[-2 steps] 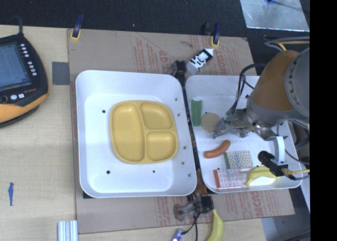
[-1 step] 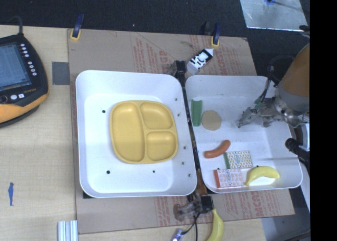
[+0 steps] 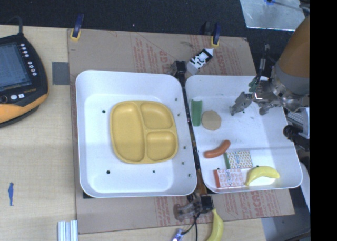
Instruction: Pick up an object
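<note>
Two bins: shallow white plastic bins sit side by side on a brown cardboard sheet (image 3: 131,50) laid over the wooden bench; the left bin (image 3: 92,177) and the right bin (image 3: 274,129) touch along their inner edges.
Left bin: holds a yellow plastic divided plate (image 3: 143,131) with three compartments, lying flat near the middle.
Gripper: the grey two-finger gripper (image 3: 247,103) hangs over the upper part of the right bin, reaching in from the right; its fingers (image 3: 238,106) are spread apart with nothing between them.
Sausage: a red-orange toy sausage (image 3: 217,149) lies in the middle of the right bin, long axis tilted, its right end pointing up and to the right, its left end down and to the left; it is below the gripper and apart from it.
Green block: a small green oblong piece (image 3: 196,112) stands lengthwise along the bin's left wall, long axis running top to bottom.
Tan disc: a round tan flat piece (image 3: 211,120) lies just beside the green block, to its right.
Cards: a speckled green-edged packet (image 3: 238,159) and a red-and-white packet (image 3: 228,178) lie near the bin's lower edge.
Banana: a yellow toy banana (image 3: 262,174) lies at the lower right, long axis roughly left to right, touching the red-and-white packet.
Pendant: a black and orange control pendant (image 3: 18,79) rests on the bench at far left.
</note>
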`<state>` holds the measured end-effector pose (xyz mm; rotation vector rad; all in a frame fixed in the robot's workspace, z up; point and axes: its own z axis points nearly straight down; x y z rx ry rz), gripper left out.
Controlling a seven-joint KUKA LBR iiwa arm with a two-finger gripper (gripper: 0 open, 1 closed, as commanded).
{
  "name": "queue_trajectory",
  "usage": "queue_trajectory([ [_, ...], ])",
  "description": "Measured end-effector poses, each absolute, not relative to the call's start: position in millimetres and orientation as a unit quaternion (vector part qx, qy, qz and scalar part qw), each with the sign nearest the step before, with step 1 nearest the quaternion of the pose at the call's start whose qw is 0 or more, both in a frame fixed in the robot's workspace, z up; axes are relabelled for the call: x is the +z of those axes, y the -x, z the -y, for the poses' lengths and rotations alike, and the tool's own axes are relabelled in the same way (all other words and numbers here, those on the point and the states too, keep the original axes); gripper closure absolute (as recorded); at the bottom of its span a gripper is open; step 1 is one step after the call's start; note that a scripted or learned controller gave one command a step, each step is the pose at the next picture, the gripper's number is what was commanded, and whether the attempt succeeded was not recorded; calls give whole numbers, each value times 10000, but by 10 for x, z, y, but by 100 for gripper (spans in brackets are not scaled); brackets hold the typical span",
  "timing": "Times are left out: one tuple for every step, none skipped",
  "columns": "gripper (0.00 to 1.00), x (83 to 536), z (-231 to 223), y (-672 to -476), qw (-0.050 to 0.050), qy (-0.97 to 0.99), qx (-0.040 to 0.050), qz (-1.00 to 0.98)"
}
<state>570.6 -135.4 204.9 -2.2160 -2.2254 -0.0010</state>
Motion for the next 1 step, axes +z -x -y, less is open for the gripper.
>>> queue_trajectory([
  [0, 1187, 1148, -5180, 22, 7050, 19, 7092],
])
